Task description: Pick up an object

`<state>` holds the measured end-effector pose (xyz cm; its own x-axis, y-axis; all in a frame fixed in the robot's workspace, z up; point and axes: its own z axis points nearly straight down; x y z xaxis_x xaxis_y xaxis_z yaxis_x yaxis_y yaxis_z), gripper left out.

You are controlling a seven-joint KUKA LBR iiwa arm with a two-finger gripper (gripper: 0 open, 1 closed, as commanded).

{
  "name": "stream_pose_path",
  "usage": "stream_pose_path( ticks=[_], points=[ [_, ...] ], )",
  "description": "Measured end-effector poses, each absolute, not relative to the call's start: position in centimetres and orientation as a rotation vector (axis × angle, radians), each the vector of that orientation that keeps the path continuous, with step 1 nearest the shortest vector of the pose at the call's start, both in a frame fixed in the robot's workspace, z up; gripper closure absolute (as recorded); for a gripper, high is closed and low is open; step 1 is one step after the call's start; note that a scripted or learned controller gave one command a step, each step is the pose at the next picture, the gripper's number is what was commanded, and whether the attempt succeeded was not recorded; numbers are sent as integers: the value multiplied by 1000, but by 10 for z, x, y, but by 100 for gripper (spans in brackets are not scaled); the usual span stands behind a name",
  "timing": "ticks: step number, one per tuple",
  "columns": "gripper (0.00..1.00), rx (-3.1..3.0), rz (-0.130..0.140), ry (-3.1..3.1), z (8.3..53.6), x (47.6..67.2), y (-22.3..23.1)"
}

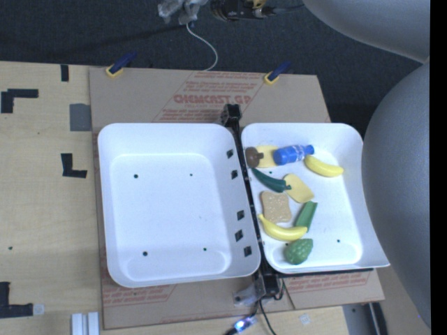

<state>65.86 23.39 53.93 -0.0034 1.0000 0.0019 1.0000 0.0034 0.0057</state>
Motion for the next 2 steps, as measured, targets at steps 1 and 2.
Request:
stream_pose_path(
  ticks=[1,2],
  points=[
    [100,2227,-29,2227,311,636,229],
    [100,2216,8,2223,380,669,234]
  ],
)
